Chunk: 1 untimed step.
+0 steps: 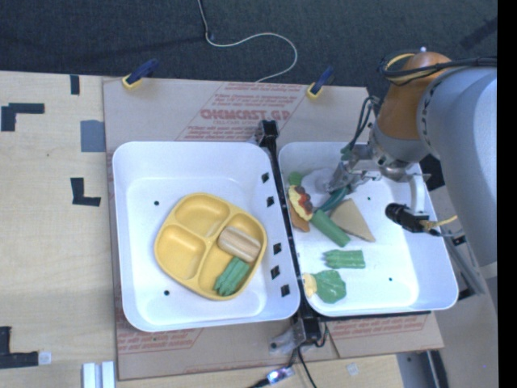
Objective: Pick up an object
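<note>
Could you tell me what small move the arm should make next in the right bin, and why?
Probably a short, straight descent. The end effector hangs in the right bin just above the upper end of the long green piece, beside the tan wedge. I can't see anything held yet, so lowering onto that green piece seems the likeliest way to a grasp.

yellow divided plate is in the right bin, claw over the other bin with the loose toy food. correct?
Not quite. The camera view shows the yellow divided plate in the left bin, not the right. The rest holds: the claw is over the other bin, the right bin, where the loose toy food lies, such as the green piece.
</note>
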Tool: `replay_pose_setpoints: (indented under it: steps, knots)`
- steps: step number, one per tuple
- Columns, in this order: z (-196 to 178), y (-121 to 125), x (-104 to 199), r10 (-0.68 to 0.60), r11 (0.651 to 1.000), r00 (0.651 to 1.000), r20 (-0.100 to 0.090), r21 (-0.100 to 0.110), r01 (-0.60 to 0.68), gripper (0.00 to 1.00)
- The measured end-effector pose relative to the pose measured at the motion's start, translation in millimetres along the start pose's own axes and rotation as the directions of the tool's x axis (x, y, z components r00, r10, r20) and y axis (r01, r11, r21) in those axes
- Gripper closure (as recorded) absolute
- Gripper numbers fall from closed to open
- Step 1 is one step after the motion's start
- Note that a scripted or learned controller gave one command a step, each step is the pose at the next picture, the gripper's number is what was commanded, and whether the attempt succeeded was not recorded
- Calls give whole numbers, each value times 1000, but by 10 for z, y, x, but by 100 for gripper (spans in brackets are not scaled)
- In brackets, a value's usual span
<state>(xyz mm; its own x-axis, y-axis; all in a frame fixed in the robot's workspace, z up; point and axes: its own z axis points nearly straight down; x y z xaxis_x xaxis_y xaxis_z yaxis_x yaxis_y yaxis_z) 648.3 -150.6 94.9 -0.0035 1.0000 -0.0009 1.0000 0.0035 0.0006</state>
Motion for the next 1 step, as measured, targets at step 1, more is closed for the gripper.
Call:
replay_pose_setpoints:
  steps: [1]
  knots:
    - [-468,-74,50,2,1000,1000,-1,0,-2,100]
